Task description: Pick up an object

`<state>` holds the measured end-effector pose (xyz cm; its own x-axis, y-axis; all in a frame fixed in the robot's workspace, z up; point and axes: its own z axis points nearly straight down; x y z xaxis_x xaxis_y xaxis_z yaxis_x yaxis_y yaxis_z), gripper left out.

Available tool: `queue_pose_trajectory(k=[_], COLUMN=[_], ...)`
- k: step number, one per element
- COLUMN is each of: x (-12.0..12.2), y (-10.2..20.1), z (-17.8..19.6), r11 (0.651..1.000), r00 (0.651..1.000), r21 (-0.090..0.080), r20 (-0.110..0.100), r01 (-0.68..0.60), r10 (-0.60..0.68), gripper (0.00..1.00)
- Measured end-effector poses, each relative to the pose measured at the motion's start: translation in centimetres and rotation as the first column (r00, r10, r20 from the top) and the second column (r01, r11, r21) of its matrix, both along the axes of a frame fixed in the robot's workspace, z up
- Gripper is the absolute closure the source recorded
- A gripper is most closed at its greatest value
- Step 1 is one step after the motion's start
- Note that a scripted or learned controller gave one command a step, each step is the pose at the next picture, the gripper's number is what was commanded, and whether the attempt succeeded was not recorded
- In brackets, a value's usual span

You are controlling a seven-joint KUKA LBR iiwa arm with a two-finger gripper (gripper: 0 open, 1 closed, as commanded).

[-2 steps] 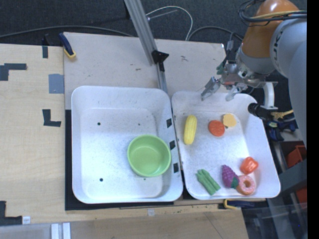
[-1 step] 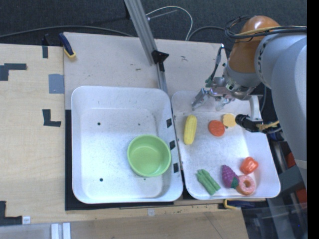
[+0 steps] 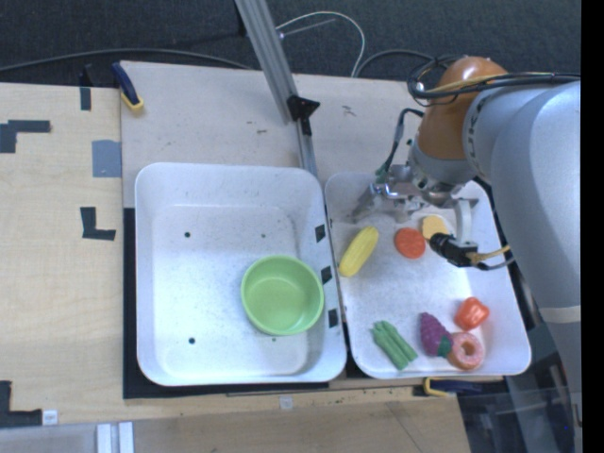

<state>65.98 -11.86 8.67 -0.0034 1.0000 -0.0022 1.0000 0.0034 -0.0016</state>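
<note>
From my seat at the remote station I see the arm [image 3: 514, 140] reaching in from the right, its orange band above the wrist, bent down over the upper part of the right bin [image 3: 510, 343]. The gripper [image 3: 377, 196] hangs low near that bin's upper left corner, by the divider between the two bins. I cannot tell how the jaws stand; the metal parts there blur together, and I see nothing between them.

Just below the gripper lies a yellow corn cob [image 3: 359, 251], tilted, near the bin's left wall and apart from the gripper. To its right sits a small orange-red round piece [image 3: 410, 243], and just beside that a pale yellow piece [image 3: 434, 226], partly hidden by the black fitting and cable at the wrist. Lower in the same bin I see a green ribbed vegetable [image 3: 394, 343], a purple bunch of grapes [image 3: 431, 332], a pink ringed doughnut [image 3: 466, 350] touching the grapes, and a red pepper [image 3: 472, 313] just above the doughnut.

The left bin [image 3: 170, 196] holds a green bowl [image 3: 281, 295], upright, near its lower right corner. Both bins rest side by side on the pale worktop [image 3: 57, 253], which carries several dark tape marks. A slanted metal pole [image 3: 269, 45] crosses above the bins.
</note>
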Motion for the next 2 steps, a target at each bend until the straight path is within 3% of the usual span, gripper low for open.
queue_pose_trajectory(k=[1,2], x=[0.0,-0.5], y=[0.1,-0.5], z=[1.2,5.9], r11=[1.000,1.000], r00=[1.000,1.000], r21=[0.001,0.002], r20=[0.000,0.005], r01=[-0.001,0.002], r10=[0.001,-0.002], gripper=[1.00,1.00])
